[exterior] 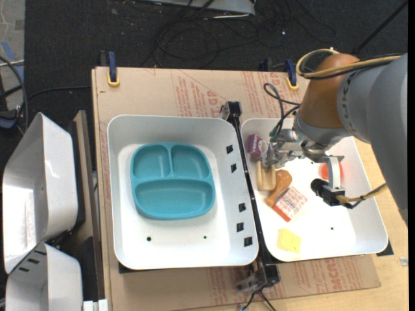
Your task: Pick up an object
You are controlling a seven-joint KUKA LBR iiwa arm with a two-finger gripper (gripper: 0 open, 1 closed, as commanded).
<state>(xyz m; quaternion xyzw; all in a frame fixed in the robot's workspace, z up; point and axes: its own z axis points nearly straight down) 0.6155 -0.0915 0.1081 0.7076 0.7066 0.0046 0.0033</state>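
Observation:
The right bin (pixel 363 235) holds several small objects. A purple packet (pixel 257 147) lies at its far left, with a beige block (pixel 264 176) just below it. Beside the block are an orange-brown piece (pixel 283 179) and a red-and-white packet (pixel 290 203). A yellow piece (pixel 288 241) lies near the front wall. A red-and-white object (pixel 332 170) lies toward the right. My gripper (pixel 280 153) hangs low over the left part of this bin, right above the beige block and the orange-brown piece and next to the purple packet. I see nothing held in it.
The left bin (pixel 123 238) holds a blue divided plate (pixel 172 180). A black divider with clips (pixel 243 186) runs between the bins. The grey arm (pixel 369 102) crosses the right bin's far right corner. Bare floor shows in the right bin's front right.

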